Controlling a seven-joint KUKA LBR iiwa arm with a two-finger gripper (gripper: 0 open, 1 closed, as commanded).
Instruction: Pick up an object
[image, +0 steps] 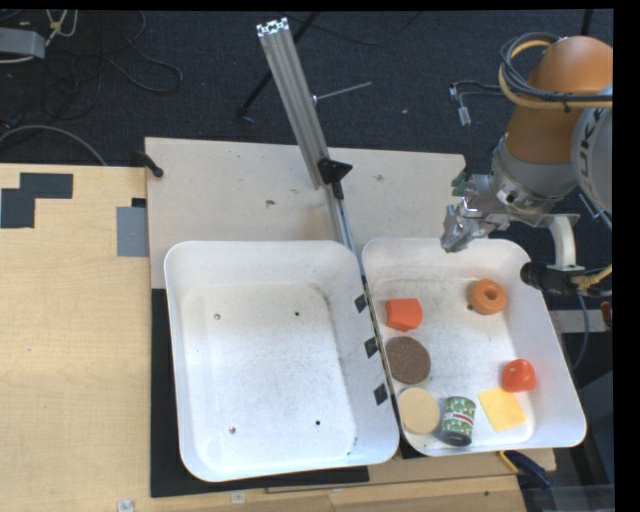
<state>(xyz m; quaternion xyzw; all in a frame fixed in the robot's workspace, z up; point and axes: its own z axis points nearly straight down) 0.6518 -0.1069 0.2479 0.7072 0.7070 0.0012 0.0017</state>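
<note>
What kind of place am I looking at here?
Probably a robotics lab: a robot arm hangs over two white bins on a bench, the right bin holds small toy items, and cables trail on the dark floor.

No text, number or brand can be read anywhere. The one thing with a printed label is the small can (457, 420), lying at about five o'clock in the right bin (560, 420), just beside the tan disc (420, 410) at its nine o'clock and the yellow block (502, 409) at its three o'clock. Its wrap shows green and white patches with a touch of red, but the print is too small and blurred to make out any letters or a logo.
</note>
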